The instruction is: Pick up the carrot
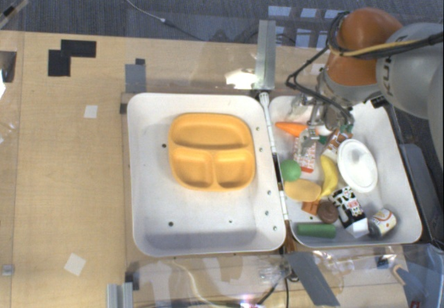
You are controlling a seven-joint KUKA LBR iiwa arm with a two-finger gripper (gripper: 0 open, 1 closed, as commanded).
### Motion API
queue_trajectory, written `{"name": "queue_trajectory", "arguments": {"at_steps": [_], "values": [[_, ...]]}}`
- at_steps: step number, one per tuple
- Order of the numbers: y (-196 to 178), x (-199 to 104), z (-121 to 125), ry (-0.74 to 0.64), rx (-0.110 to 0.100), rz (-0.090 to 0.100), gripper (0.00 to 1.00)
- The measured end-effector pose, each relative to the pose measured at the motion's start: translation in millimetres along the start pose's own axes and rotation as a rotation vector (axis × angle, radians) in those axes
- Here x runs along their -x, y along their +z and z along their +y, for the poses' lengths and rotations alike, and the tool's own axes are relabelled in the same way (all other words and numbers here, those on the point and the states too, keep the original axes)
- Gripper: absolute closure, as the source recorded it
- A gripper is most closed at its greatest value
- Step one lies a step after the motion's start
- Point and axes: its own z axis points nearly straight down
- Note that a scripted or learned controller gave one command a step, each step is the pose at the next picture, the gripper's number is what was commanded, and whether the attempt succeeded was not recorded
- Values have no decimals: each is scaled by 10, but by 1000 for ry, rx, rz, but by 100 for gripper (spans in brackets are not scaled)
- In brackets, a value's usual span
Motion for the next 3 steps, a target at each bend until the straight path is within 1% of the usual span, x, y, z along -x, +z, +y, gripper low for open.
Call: {"name": "queue_trajectory", "arguments": {"at_steps": [1, 2, 3], "values": [[13, -14, -28, 91, 2, 6, 0], [-13, -170, -4, 227, -2, -28, 0], [-15, -252, 8, 232, 0, -29, 0]]}}
